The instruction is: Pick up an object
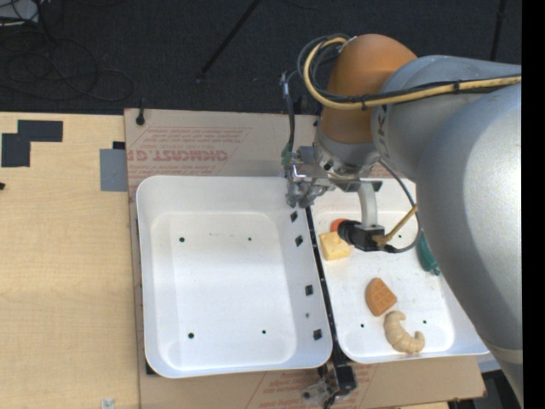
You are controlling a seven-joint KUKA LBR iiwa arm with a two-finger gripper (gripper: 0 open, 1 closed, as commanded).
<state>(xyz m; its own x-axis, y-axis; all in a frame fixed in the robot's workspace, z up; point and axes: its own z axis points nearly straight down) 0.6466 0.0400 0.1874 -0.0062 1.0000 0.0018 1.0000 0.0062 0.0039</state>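
Note:
My gripper [301, 187] hangs over the far end of the divide between the two bins, below the orange wrist band. In the right bin [443, 335] a yellow block [335, 246] lies close to the divide. A small red thing [344, 226] sits just behind it, partly hidden by the robot's own parts. Nearer the front lie an orange-brown wedge [381, 296] and a beige curled piece [403, 331]. A green thing [427, 258] shows at the arm's edge on the right. All of these lie in front of the gripper, apart from it.
The left bin [153, 228] is a shallow white tray with small black dots on its floor. Both bins rest on a cardboard sheet [196, 147] on the wooden bench. The big grey arm covers the right bin's far right part.

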